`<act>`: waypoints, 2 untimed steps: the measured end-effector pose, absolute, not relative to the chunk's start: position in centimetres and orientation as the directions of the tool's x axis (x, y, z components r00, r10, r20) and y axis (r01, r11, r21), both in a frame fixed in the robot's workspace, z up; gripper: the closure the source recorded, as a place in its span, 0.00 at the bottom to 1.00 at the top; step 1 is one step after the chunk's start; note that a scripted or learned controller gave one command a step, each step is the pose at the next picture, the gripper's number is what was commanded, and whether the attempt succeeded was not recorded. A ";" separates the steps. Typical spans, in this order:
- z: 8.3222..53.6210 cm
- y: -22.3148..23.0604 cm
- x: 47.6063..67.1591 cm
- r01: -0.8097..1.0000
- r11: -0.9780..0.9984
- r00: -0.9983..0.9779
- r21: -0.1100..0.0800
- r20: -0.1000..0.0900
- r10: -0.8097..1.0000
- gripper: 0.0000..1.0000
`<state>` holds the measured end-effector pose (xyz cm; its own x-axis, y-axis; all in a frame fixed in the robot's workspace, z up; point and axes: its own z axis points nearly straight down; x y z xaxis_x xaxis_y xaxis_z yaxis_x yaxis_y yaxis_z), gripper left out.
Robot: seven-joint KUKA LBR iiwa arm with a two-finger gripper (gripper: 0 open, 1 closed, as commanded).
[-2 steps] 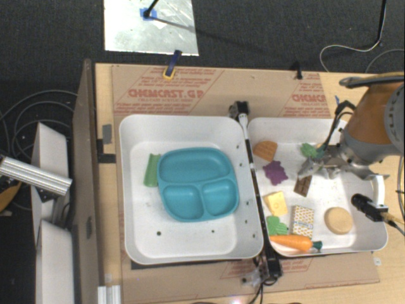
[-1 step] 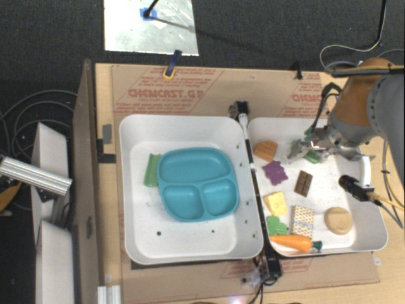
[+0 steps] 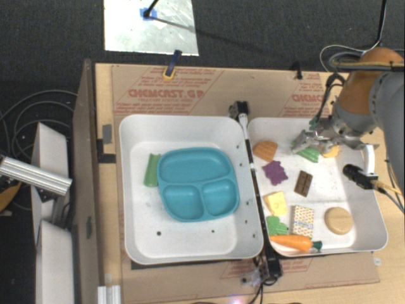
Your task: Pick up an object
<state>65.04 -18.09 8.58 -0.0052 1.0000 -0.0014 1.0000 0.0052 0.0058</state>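
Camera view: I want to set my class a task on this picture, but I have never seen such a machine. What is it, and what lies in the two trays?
One camera looks down at a slant on a bench. From the right a grey robot arm reaches in; its pincer is low over a green piece in the right bin. Whether it holds anything I cannot tell. That bin also has toy food: a carrot, a purple piece, a brown bar, a round tan biscuit. The left bin holds a blue divided plate.
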 end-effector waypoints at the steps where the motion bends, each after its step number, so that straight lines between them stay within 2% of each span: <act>1: 8.7 -20.3 65.2 1.000 0.004 -0.004 0.000 0.009 1.000 0.00; 2: 9.8 -20.6 65.3 1.000 0.007 -0.007 0.009 -0.002 1.000 1.00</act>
